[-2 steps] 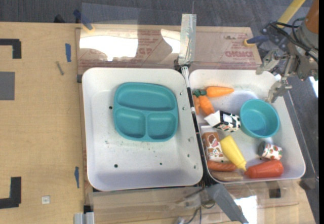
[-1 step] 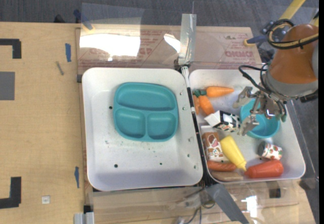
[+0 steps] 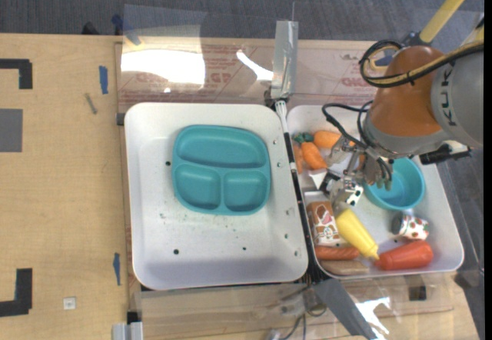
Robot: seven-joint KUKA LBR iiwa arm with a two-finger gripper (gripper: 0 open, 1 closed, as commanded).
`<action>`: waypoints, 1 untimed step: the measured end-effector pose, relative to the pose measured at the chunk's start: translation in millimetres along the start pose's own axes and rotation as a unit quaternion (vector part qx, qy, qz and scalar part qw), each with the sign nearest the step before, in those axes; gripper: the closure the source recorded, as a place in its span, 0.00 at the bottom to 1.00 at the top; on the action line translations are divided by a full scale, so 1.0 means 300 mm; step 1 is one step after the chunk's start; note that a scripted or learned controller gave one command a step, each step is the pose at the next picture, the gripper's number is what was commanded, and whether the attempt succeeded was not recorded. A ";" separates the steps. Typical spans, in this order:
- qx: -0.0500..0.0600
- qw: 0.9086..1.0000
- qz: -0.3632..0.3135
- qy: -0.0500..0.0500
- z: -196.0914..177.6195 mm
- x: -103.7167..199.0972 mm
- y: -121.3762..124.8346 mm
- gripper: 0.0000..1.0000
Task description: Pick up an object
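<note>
My gripper (image 3: 352,175) hangs low over the middle of the right bin (image 3: 452,242), under the orange wrist band. Just below it lies a small white object with black spots (image 3: 354,195); whether the gripper touches it is unclear. A yellow banana-shaped toy (image 3: 357,231) lies slantwise in front of that. Orange carrot-like pieces (image 3: 314,154) sit at the bin's back left. To the gripper's right stands a blue bowl (image 3: 400,186), partly covered by the arm.
A red toy (image 3: 405,255) and a sausage-like piece (image 3: 336,252) lie along the right bin's front. A brown packet (image 3: 324,223) and a white-and-red toy (image 3: 413,227) are there too. The left bin (image 3: 146,254) holds a teal divided plate (image 3: 222,168).
</note>
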State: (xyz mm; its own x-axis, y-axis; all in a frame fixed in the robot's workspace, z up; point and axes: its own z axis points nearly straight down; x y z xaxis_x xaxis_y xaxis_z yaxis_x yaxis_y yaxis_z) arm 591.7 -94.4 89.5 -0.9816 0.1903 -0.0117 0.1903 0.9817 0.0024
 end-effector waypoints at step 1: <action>0.002 0.994 -0.111 0.022 -0.005 -0.185 0.006 0.00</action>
State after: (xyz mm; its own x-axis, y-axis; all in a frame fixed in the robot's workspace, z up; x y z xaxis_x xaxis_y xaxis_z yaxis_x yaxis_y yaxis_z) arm 646.5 -103.2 91.7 -0.9990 -0.0303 0.0317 -0.0303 0.9995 0.0002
